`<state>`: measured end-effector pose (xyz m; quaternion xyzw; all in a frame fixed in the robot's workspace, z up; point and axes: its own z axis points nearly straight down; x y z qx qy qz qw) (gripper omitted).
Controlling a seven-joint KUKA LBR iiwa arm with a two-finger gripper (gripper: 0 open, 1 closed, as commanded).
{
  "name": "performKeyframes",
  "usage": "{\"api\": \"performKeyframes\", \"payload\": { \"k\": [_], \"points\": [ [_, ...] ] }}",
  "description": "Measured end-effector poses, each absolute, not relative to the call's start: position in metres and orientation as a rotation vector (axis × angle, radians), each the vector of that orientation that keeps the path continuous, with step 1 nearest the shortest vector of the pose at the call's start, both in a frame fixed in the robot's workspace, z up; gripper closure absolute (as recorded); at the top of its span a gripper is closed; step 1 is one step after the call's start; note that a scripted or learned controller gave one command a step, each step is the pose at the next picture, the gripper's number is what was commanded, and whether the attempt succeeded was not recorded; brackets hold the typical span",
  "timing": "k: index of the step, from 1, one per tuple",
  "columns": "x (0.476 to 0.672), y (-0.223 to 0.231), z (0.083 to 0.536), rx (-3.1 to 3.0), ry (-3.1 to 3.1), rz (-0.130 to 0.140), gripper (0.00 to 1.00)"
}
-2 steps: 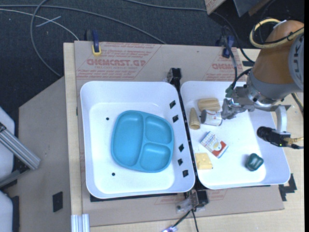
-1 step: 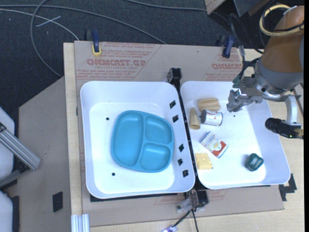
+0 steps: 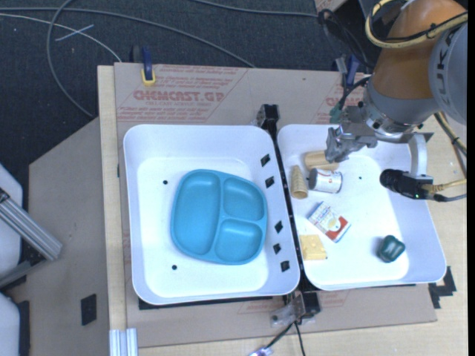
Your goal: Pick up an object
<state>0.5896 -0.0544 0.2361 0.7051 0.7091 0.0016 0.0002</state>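
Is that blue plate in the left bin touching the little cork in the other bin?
Apart. The camera view shows the blue plate lying in the left bin, with white bin floor and the divider between it and the cork.

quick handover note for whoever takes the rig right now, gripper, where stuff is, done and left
Gripper: low over the upper part of the right bin; nothing seen between its fingers.
Right bin: cork, white cylinder and tan piece near the gripper; small card packet, yellow block, green object lower down.
Left bin: blue divided plate.
Done: nothing lifted yet.
Left: grasp and lift one object.
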Motion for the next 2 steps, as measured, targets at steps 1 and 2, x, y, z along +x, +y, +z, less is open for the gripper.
{"api": "performKeyframes", "payload": {
  "k": [1,2],
  "points": [
    [0.607,-0.01,0.231,2.217,2.227,0.003,1.0],
    [0.617,0.053,0.224,2.215,2.23,0.004,1.0]
  ]
}}
